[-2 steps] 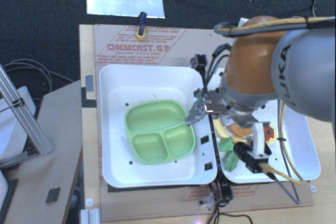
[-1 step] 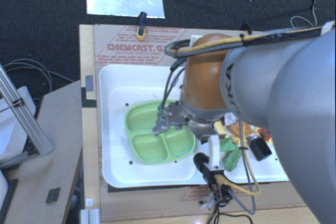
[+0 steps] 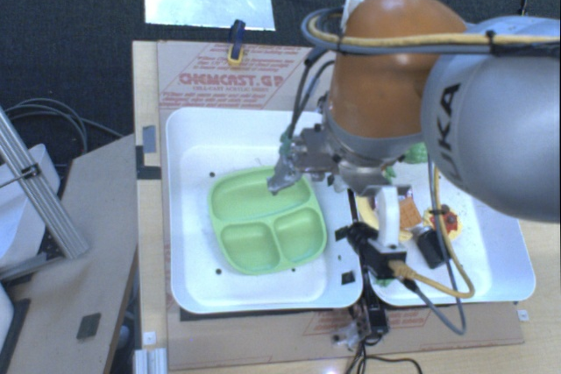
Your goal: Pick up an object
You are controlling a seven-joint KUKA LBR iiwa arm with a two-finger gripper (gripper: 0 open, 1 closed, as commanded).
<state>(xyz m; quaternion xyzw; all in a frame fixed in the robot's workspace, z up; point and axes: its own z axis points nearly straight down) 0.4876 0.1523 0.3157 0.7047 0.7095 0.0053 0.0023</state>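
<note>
Pale green three-compartment plastic tray (image 3: 267,222) lies flat in the left white bin (image 3: 188,188), its long axis running from upper left to lower right, the single long compartment toward the far side. The gripper (image 3: 282,175) sits at the tray's far right rim; whether it is open or closed cannot be told. A good pick probably means pinching that thin rim squarely, one side inside the wall and one outside, before lifting.

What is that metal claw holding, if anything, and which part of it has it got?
It cannot be told for sure. The gripper sits at the far rim of the green divided plate in the left bin, but a grip isn't visible.
</note>
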